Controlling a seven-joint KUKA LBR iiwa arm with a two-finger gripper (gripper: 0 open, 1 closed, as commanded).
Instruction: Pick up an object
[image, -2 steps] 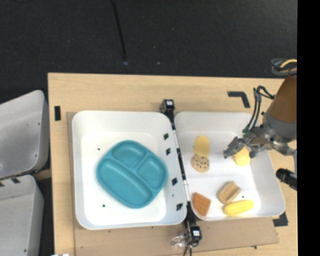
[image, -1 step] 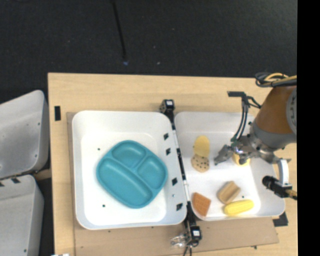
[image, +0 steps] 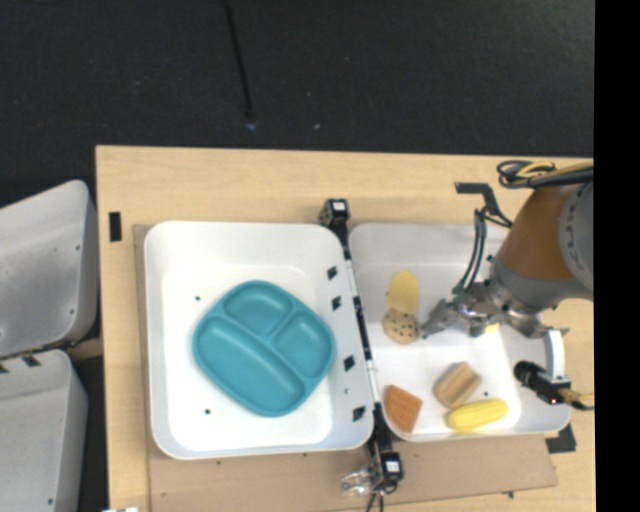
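Orange wedge (image: 403, 408) and yellow corn (image: 477, 414) lie nearest; hand (image: 437, 320) beside the cheese (image: 403, 308), grip unclear; no writing legible.

Overhead cam, slanted, both bins (image: 160, 330).

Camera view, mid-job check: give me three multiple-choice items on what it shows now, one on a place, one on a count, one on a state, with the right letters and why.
1. Where does the teal divided plate lie?
A. left bin
B. right bin
C. on the bare bench

2. How many loose items lie in the right bin?
A. two
B. four
C. seven

3. How does the gripper stand to the items?
A. lifted clear above the bench with the corn
B. low in the right bin beside the pale yellow piece
C. over the plate

Answers:
1 A, the plate rests inside the left bin.
2 B, pale yellow piece, orange wedge, tan block, yellow corn.
3 B, its tip sits just right of that piece.
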